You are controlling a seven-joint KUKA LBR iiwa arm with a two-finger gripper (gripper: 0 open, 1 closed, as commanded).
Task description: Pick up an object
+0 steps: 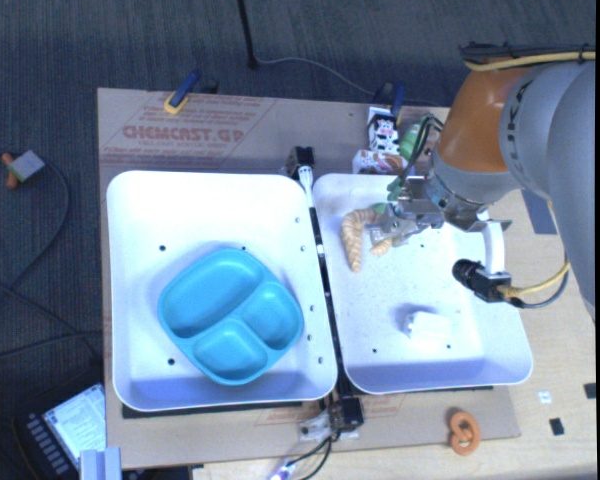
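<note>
In the right bin, upper left part: a tan, ridged, elongated object lying lengthwise, roughly parallel to the divider between bins. Just right of its upper end, a small orange-pink piece sits against the pincer. The pincer is down at the bin floor beside both items; whether it is spread, closed or clamped on anything cannot be told, since the wrist hardware covers the tips. A green bit shows just above it. Lower in the same bin, well apart, a small pale whitish object rests on the floor.

The grey arm with orange band comes in from the right; a black cable fitting hangs off the wrist over the bin.

Left bin: a blue divided tray, three compartments, lying tilted near the centre.

On the desk, behind the bins: a printed card or small box, a blue clip. Front edge: an orange ring-shaped item.
</note>
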